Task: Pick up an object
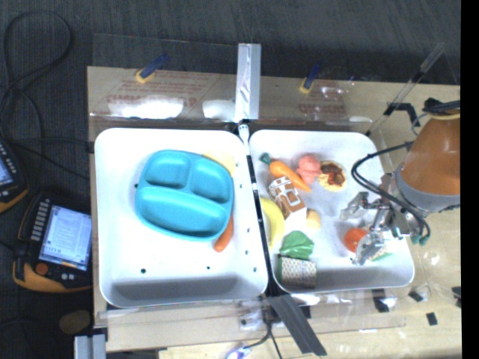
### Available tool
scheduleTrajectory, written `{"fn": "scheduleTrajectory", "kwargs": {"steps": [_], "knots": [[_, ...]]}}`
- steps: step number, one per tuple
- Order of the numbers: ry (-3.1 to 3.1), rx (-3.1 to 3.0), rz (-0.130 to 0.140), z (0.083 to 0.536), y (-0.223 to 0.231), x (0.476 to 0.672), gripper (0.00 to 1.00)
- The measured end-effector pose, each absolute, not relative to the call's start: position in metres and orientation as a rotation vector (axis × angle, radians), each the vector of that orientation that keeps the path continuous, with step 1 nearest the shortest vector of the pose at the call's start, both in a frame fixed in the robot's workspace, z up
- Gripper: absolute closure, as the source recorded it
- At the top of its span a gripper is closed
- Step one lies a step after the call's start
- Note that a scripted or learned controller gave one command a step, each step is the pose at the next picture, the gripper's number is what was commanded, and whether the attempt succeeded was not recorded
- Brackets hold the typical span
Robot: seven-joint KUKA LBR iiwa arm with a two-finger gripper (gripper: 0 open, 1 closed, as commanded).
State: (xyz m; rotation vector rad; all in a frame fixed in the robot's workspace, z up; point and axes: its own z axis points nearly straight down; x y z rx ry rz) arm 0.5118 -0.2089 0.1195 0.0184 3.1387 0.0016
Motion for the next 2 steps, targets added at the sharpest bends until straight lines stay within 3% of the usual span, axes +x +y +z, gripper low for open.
{"fn": "scheduleTrajectory", "kwargs": {"steps": [1, 2], "knots": [[3.087, 0.541, -0.001, 0.089, -0.216, 0.535, 0.0], [3.08, 0.537, -0.002, 0.101, -0.215, 0.538, 1.0]]}}
